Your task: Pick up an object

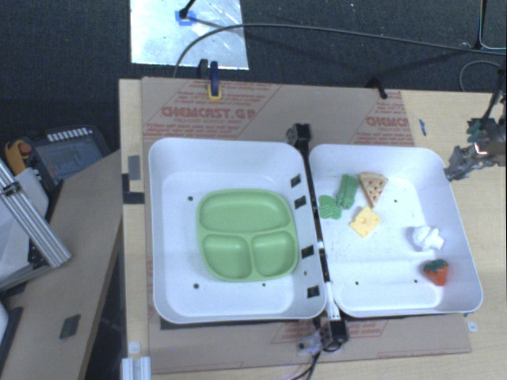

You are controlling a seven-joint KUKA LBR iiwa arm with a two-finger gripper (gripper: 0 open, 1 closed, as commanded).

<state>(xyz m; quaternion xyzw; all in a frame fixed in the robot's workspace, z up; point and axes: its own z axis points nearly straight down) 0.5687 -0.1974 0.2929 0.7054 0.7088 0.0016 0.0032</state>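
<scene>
**Bench inventory: two white bins, toy food, gripper at the right edge**

Nearest the camera: a cable clip (329, 335) at the front of the seam between the bins, on the brown cardboard sheet (261, 105) beneath both.

Left to right:

1. Handheld control pendant (67, 158), dark, on the side table beyond the bench's left edge, with an aluminium rail (32, 220) slanting beside it.
2. Left bin (170, 212), shallow, white. It holds one green divided plate (247, 234) with three compartments, lying flat near the bin's middle.
3. Right bin (463, 248), shallow, white, touching the left bin along the clipped seam. Contents:
   - green toy vegetable (341, 196), in two pieces, nearest the seam, towards the back of the bin;
   - pizza slice (373, 187), just beside the green piece, at the back;
   - yellow cheese wedge (364, 222), just in front of the pizza slice;
   - small white object (425, 237), near the right wall, well apart from the cheese;
   - red strawberry (435, 271) with a green top, just in front of the white object.
4. Gripper (462, 163), grey metal, at the back right corner of the right bin, over its rim. Nothing is seen between its fingers; whether they stand wide or narrow cannot be told. It is well apart from every toy in the bin.
</scene>
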